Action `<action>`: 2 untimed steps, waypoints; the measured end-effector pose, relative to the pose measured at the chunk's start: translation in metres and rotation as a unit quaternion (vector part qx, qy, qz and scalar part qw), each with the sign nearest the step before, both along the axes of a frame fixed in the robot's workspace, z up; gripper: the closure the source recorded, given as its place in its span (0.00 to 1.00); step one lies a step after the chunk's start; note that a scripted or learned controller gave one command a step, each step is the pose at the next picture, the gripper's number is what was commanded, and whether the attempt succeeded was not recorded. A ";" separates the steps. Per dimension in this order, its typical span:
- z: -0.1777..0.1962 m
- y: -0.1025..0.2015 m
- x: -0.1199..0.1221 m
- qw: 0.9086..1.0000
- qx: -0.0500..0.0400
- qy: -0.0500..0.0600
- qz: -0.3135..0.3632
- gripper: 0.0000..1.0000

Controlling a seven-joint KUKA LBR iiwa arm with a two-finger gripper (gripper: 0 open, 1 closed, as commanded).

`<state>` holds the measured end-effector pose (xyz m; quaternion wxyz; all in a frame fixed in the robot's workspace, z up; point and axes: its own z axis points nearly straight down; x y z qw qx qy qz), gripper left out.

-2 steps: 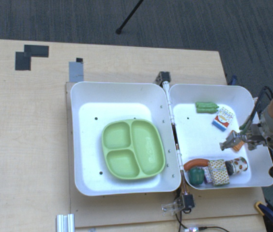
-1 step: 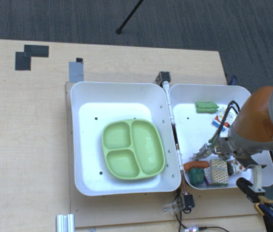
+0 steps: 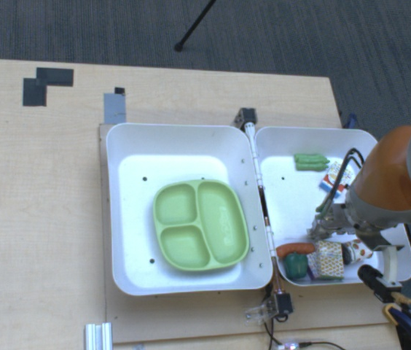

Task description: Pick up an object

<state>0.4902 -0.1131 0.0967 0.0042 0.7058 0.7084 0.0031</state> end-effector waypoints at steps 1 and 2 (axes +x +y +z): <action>0.000 0.000 0.000 1.000 0.000 0.000 0.000 0.00; 0.063 -0.055 -0.003 1.000 0.000 0.004 -0.001 0.00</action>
